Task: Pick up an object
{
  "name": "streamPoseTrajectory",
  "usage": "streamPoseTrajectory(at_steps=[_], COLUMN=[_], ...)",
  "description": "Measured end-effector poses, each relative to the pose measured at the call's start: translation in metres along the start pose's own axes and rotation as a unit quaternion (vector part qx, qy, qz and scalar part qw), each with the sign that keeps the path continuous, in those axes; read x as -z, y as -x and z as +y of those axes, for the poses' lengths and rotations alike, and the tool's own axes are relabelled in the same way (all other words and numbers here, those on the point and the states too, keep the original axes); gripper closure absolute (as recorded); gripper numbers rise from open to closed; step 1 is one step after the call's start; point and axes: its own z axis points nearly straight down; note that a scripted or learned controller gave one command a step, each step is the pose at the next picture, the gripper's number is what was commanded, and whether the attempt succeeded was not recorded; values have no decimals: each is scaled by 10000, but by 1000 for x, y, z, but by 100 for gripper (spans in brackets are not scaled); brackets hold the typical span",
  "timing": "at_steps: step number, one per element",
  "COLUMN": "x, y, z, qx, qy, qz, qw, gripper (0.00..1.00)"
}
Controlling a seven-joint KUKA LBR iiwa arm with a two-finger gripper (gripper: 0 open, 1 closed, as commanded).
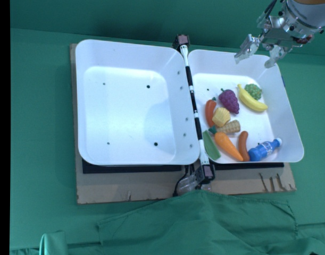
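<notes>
My gripper hangs open above the far edge of the right bin, nothing between its two fingers. Below it in that bin lie a yellow banana, a green broccoli piece, purple grapes, a red chilli, a yellow block, a corn cob, an orange carrot, a green pod, a red sausage and a blue bottle. The gripper is well above all of them, touching none.
The left bin sits beside the right one, split from it by a black-and-white bar. Both rest on a cardboard sheet on green cloth. Folded green cloth lies at the front.
</notes>
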Motion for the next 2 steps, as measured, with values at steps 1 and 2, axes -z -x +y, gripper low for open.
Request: streamPoseTrajectory(at_steps=[1,2], x=[-45,-29], y=[88,85], z=[-14,-11], qx=[-42,-22], qy=[-21,39], qz=[-19,-33], qw=[10000,10000], gripper=[0,100])
